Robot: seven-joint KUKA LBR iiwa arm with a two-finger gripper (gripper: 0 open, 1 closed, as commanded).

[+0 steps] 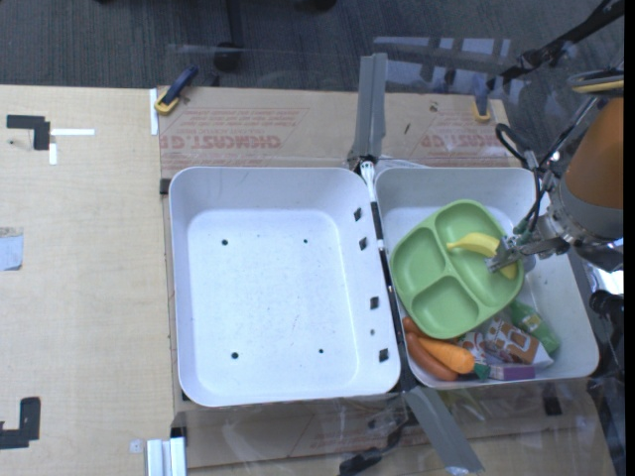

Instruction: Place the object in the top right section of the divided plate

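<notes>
1. We see two white bins side by side; the left bin (268, 286) sits apart from the work, and the right bin (556, 296) holds everything that matters here.
2. A green divided plate (442, 286) lies tilted in the right bin, its lower edge resting over a carrot (437, 355) and next to a printed packet (506, 350), which is probably why it sits askew.
3. The object, a yellow banana (476, 245), lies in the plate's top right section, its right end at the plate's rim.
4. Our gripper (508, 256) reaches in from the right and meets that end of the banana; we cannot tell whether it is gripping or has let go, since the tool is small and dark against the plate.
5. We judge the placing to be at or near its end: the banana already rests where the task wants it, so what remains is a clean release and withdrawal without dragging the fruit over the rim.
</notes>
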